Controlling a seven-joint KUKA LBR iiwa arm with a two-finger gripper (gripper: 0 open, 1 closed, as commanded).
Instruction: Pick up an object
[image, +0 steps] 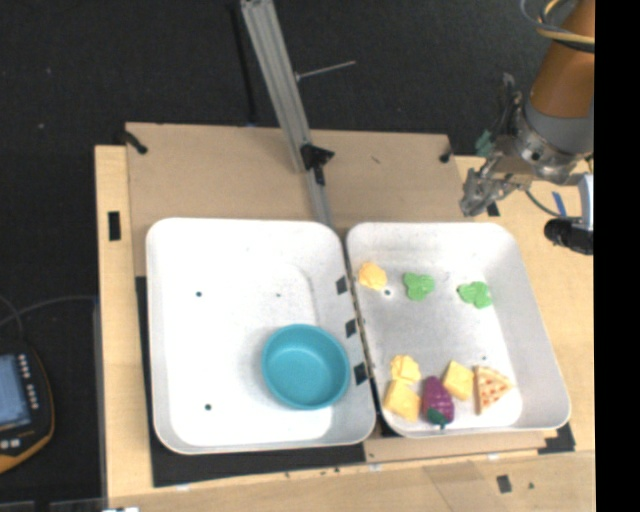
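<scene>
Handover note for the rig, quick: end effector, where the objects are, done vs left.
End effector: hanging above the bench past the right bin's far rim, holding nothing that shows; finger state unclear.
Right bin: yellow piece and two green pieces in the far half; yellow blocks, purple grapes, yellow cube and pizza slice clustered at the near edge.
Left bin: blue bowl.
Done: nothing picked. Left: descend, grasp one object, lift.

2 white bins (200, 300), metal pole (285, 90), pendant (20, 395)
</scene>
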